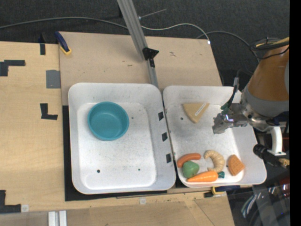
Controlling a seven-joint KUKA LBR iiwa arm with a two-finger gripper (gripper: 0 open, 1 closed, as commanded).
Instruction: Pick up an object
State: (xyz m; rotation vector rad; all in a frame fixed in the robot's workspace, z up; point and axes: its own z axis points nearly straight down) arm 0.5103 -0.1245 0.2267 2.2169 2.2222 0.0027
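Gripper (220, 125) hangs over right bin (247, 147), just right of tan wedge (194, 111); fingers' state: cannot tell, too blurred. Nothing seen held.

Candidate objects, all in right bin: one wedge at its far side; near rim holds one orange carrot (203, 176), one green piece (190, 168), one red-orange piece (189, 158), one pale curled piece (215, 159), one orange block (235, 165).

Left bin (80, 173): one teal bowl (108, 120).

Risks, judged: near-rim items crowd together, so the gripper may nudge neighbours or grab two; wedge lies flat, may slide away
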